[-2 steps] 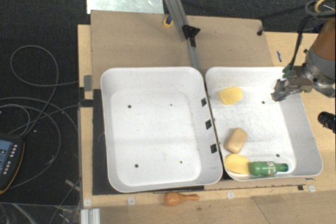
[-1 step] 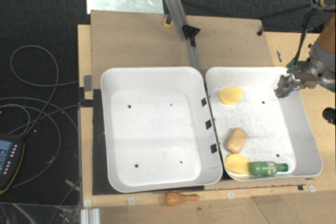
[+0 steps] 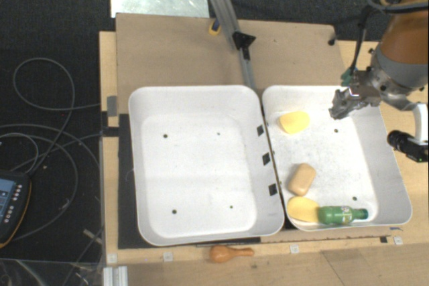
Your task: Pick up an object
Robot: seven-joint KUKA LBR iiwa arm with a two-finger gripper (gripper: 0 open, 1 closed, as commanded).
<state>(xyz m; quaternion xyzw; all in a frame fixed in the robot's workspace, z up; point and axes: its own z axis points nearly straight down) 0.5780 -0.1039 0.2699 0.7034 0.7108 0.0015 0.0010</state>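
The right bin holds several objects. A pale yellow lump lies near its far left corner. A tan oblong block sits near the middle of its left side. A yellow rounded piece lies at the near edge, touching a green bottle that lies on its side. My gripper hangs over the far right part of this bin, to the right of the pale yellow lump and apart from it. Nothing shows between its fingers.
The left bin stands beside the right one, with dark clips along the shared wall. An orange pear-shaped object lies on the bench in front of the bins. A slanted metal pole crosses the back. Cables lie on the floor at the left.
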